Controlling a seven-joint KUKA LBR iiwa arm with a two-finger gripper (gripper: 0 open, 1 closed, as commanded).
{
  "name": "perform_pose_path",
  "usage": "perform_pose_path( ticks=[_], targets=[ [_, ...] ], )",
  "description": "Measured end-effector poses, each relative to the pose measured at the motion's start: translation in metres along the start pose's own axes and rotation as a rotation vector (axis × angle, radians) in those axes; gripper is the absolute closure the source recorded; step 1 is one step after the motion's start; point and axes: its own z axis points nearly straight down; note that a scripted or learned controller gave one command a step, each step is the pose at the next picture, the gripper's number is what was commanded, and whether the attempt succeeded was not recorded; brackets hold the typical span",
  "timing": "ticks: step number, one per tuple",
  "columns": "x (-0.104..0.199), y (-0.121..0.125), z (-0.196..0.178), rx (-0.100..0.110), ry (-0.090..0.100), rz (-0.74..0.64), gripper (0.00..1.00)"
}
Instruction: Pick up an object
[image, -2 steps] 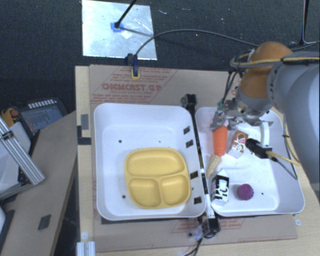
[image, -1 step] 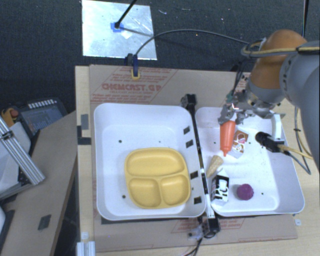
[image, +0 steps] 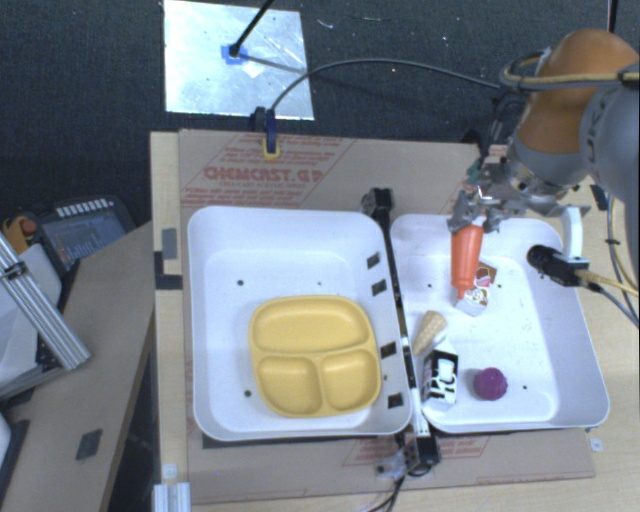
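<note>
The arm (image: 580, 90) comes in from the upper right of the frame, and its tool (image: 471, 215) hangs over the upper part of the right bin (image: 570, 340). Between the tool's fingers there is the top end of an orange carrot (image: 465, 260). The fingers are closed on it, and the carrot hangs down almost upright from them. Its lower end is just at a small white block (image: 478, 293) with red marks, near the middle of the right bin; I cannot tell if the two are touching.

Lower in the same bin, near its left wall, lies a tan cone (image: 429, 328). Just below the cone stands a black and white carton (image: 441, 378), and to the right of the carton there is a purple ball (image: 489, 383), a little apart from it.

The left bin (image: 220, 260) holds a yellow tray (image: 314, 355) with three compartments, in its lower right part.

Both bins rest on a brown cardboard sheet (image: 270, 170) on the desk (image: 110, 330). At the top of the frame, left of centre, a shiny plate (image: 200, 60) lies on the dark floor. At the left edge of the frame there is a grey keypad (image: 85, 235).
</note>
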Motion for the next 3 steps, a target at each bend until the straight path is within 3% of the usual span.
perform_pose_path(
  ticks=[1, 3],
  targets=[
    [0.055, -0.017, -0.008, 0.005, 0.003, -0.006, 1.0],
    [0.153, -0.076, -0.013, 0.008, 0.003, -0.006, 1.0]
  ],
)
